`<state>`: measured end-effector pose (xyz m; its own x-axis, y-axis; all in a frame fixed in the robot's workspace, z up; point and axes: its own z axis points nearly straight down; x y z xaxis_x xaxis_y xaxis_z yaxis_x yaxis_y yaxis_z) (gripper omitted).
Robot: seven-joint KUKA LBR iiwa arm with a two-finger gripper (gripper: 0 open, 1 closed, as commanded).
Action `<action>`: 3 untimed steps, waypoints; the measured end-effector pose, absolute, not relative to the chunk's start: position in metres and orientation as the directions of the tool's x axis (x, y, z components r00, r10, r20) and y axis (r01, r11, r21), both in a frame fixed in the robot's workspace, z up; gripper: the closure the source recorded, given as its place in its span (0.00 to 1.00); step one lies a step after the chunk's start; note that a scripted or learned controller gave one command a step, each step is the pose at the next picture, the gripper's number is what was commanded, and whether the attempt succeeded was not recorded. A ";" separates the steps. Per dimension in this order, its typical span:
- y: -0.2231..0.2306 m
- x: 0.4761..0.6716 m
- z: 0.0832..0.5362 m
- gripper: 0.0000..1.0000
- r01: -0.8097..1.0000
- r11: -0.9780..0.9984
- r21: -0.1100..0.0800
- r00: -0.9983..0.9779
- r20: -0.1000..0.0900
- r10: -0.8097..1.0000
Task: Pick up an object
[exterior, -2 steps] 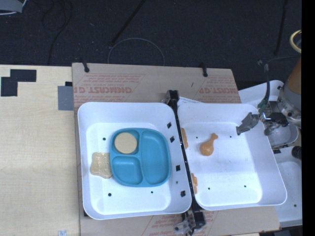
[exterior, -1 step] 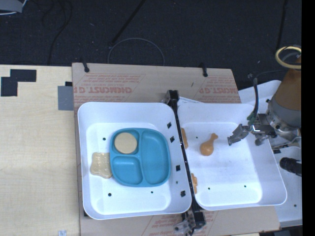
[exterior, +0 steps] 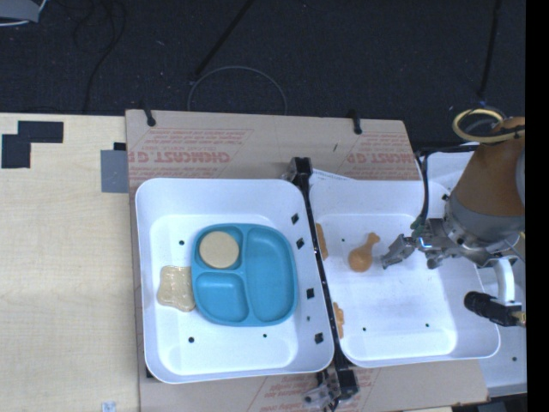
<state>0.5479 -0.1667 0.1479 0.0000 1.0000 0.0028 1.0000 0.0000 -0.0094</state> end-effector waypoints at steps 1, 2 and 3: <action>-0.164 0.536 0.092 0.00 1.000 -0.001 -0.009 0.001 0.003 1.000; -0.166 0.537 0.105 1.00 1.000 -0.005 -0.005 0.005 0.002 1.000; -0.167 0.536 0.168 1.00 1.000 0.000 0.003 0.000 -0.001 1.000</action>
